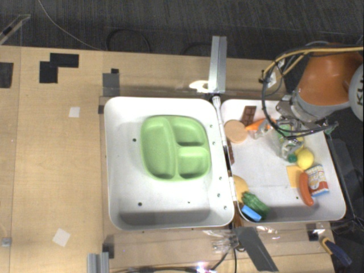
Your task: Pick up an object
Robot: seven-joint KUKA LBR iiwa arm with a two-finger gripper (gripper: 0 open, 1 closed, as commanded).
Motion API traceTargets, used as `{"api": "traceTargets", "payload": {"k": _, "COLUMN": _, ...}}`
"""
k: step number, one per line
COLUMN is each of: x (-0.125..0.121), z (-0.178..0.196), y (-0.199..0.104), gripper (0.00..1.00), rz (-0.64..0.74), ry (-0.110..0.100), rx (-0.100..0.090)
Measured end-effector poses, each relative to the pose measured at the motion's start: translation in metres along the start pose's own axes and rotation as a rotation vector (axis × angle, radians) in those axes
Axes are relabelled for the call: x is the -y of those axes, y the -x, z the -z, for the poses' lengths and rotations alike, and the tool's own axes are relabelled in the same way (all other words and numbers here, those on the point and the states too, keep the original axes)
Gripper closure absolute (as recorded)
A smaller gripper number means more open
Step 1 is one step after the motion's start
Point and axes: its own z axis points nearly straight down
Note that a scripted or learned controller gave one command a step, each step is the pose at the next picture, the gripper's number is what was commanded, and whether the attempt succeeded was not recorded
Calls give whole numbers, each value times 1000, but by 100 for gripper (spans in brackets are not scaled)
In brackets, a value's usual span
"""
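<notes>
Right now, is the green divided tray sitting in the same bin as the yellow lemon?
No, the green divided tray lies in the left bin, while the yellow lemon sits in the right bin.

right bin (335,206) edges crowded, centre floor open

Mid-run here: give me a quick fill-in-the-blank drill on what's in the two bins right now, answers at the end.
1. The green divided tray lies in the ____ bin of the camera view.
2. The arm's band above the wrist is ____ in colour.
3. The lemon in the right bin is ____ in colour.
4. The tray has ____ compartments.

Missing words: left; orange; yellow; three
</notes>
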Motion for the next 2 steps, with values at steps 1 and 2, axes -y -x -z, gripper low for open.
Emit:
{"api": "traceTargets", "payload": {"k": 1, "x": -60, "z": 1, "y": -2, "gripper": 0, "rz": -8, "ry": 2, "rx": -1}}
{"api": "traceTargets", "payload": {"k": 2, "x": -105, "z": 3, "y": -39, "gripper": 0, "rz": -74, "ry": -4, "rx": 1}}
